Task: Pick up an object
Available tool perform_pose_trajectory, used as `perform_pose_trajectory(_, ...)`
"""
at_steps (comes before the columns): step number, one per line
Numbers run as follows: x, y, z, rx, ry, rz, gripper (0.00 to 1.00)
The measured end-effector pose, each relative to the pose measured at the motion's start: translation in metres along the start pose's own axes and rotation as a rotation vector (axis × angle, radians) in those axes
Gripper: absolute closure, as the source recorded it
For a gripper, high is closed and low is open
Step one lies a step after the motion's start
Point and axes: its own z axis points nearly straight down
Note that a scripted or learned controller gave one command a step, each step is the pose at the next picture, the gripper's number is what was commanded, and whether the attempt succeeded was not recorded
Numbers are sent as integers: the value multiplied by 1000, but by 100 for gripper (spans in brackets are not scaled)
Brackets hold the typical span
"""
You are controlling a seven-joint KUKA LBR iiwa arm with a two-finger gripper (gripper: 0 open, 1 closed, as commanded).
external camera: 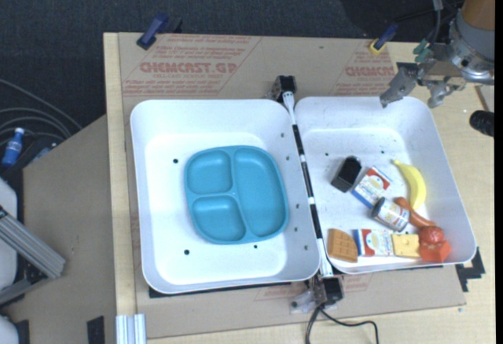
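My gripper [414, 93] hangs over the far rim of the right bin [346, 118], its two fingers spread apart and open with nothing between them. Below it, in the near half of that bin, lie a black block [346, 173], a yellow banana [414, 184], a small printed carton [371, 186], a can [391, 214] on its side, a red sausage [419, 214], a red tomato [433, 241], a cheese wedge [406, 246], a flat box [371, 242] and a brown waffle [342, 245]. All of them are well apart from the gripper.
The left bin [157, 146] holds a blue divided plate [235, 194]. A black hinge strip [302, 170] runs between the bins. Blue clamps [152, 31] [383, 39] sit on the board's far edge. Cables lie at the left.
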Motion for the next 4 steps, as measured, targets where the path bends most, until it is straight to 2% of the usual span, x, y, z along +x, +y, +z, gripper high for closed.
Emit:
perform_pose_trajectory(1, 24, -54, 166, -16, -2, 1, 0)
perform_pose_trajectory(2, 14, 35, 181, -4, -1, -2, 0)
perform_pose_trajectory(3, 14, 35, 172, -3, -2, -3, 100)
perform_pose_trajectory(4, 14, 35, 172, -3, -2, -3, 0)
